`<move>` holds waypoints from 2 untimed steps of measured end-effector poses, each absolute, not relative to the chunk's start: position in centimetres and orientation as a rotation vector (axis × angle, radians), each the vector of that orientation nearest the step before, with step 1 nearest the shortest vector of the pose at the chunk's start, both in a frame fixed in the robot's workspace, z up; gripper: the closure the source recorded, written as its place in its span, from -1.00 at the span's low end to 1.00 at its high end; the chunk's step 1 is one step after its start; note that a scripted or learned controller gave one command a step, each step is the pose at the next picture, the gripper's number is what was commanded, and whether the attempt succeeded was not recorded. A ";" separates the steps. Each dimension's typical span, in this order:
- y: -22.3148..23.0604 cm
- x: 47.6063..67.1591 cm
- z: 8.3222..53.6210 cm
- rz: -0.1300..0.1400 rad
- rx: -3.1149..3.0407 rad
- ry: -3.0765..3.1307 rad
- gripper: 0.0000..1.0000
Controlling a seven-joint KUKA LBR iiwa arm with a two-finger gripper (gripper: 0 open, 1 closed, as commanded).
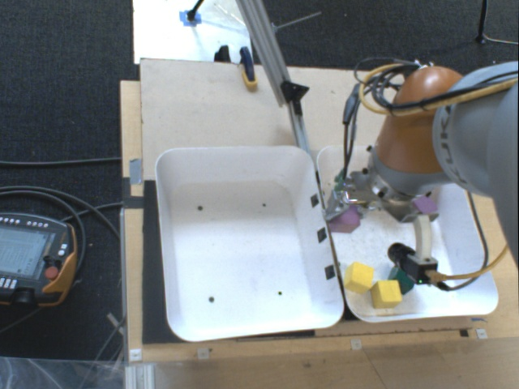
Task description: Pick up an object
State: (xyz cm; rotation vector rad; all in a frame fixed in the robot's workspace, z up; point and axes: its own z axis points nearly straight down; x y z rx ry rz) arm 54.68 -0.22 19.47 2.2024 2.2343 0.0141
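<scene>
The gripper (347, 202) is hovering low at the right bin's (478, 298) left wall, right over a purple block (345, 220); whether it is gripping is impossible to tell. Two yellow blocks (359, 277) and a green one (403, 279) are lying nearer the front, probably scattered as pick targets.

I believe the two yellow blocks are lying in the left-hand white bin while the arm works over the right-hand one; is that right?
Not quite: the camera view shows both yellow blocks in the right-hand white bin, near its front edge. The grey arm with the orange band does reach over that same bin.
</scene>
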 end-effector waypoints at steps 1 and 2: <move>8.2 58.3 24.0 0.012 2.204 2.236 1.00; 8.7 60.2 23.3 0.003 2.213 2.227 1.00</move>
